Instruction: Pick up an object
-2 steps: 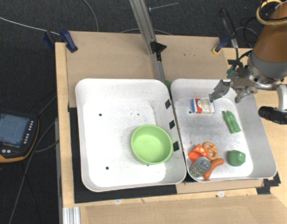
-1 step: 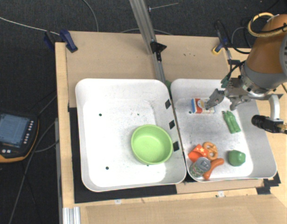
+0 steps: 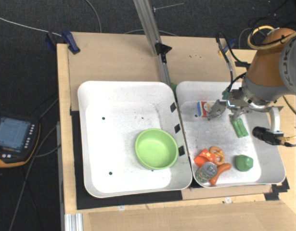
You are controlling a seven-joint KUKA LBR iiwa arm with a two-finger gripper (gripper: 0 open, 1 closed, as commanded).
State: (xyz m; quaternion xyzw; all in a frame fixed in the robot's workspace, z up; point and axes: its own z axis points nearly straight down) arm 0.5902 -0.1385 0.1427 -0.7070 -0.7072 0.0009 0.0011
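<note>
Orange heap (image 3: 211,163): lay at the near edge of the right bin (image 3: 277,173), a pretzel-like piece and a carrot-like piece bunched with a round grey lid; too tangled to tell where one ended.
Green ball (image 3: 244,162): sat just right of the heap, apart from it, free on all sides.
Bowl (image 3: 156,148): lime green, upright, in the near right part of the left bin (image 3: 90,129); well apart from the arm.
Green stick (image 3: 239,127): lay in mid right bin, long axis running near-to-far with a slight lean; just right of the fingertips and below the wrist.
Gripper (image 3: 216,111): hung low over the far half of the right bin, pointing left; fingers looked slightly apart with nothing between them.
Carton (image 3: 202,109): small, red, white and blue, just left of the fingertips, nearly touching.
Judgement: the carton was the nearest target, straight ahead of the tips; a short push left and down would bracket it.
</note>
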